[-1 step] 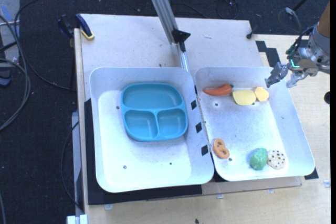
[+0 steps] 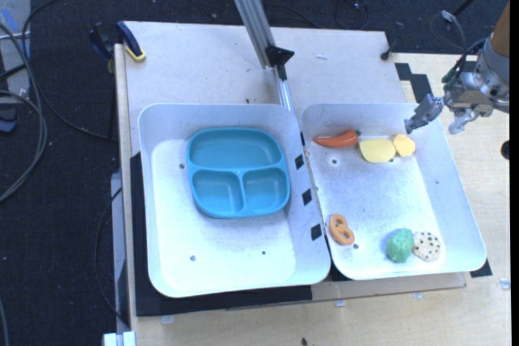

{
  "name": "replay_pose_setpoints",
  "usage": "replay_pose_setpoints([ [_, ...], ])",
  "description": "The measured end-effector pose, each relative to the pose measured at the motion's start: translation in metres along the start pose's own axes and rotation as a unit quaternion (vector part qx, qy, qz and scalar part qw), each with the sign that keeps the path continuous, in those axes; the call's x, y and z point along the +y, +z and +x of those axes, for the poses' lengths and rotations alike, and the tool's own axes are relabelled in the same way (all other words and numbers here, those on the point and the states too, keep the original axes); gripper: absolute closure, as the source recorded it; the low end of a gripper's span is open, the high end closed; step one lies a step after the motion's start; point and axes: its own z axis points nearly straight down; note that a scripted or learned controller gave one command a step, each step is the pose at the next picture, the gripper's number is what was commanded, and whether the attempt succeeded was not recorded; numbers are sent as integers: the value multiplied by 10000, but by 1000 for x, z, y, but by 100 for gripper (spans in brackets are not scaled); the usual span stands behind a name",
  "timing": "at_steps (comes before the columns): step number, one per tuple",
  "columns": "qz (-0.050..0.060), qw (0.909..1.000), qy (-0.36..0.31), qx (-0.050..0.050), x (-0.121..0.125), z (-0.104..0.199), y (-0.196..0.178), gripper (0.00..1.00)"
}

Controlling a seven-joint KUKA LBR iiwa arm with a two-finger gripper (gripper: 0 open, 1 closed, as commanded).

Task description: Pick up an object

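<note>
The green fuzzy ball point(image 2: 398, 245) and speckled round cookie point(image 2: 426, 246) sit nearest, in the right white bin point(image 2: 454, 198). My end effector point(image 2: 442, 114) hovers open, holding nothing, above that bin's far right rim — the yellow lumpy piece point(image 2: 378, 150) lies closest. I should centre over it, then descend straight.

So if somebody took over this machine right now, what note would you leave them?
Gripper: open, holding nothing, above the right bin's far right rim.
Right bin: toy carrot, two yellow pieces along the far side; pretzel, green lump and cookie along the near side.
Left bin: blue divided plate.
Done: nothing picked yet.
Left: lower, grasp one object, lift.
</note>
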Motion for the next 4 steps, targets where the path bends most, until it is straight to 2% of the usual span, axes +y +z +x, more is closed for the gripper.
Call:
replay_pose_setpoints([
  [2,-3,10000,-3,0,0,15,109,0],
  [3,2,10000,10,1,-2,7,166,0],
  [4,-8,10000,9,-2,-2,7,155,100],
])
